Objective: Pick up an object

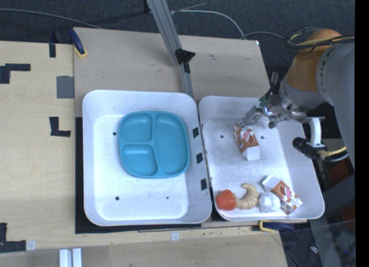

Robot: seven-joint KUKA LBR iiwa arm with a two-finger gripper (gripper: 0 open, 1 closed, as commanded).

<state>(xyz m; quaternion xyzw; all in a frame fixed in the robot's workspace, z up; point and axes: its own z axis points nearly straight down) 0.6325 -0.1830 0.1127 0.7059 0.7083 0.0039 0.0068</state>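
Gripper over right bin, touching top of small carton, grip state unclear.

Near edge of right bin (300,168), 5 to 6 o'clock: tomato (226,200), croissant (249,196), a white item I can't identify, second carton (282,195) lying tilted. Mid-bin: small carton (247,141), upright-ish. Gripper (260,115) at its 1 o'clock, at the carton's top; can't tell if it's clenched or released. Left bin (98,162) holds a blue divided plate (154,144).
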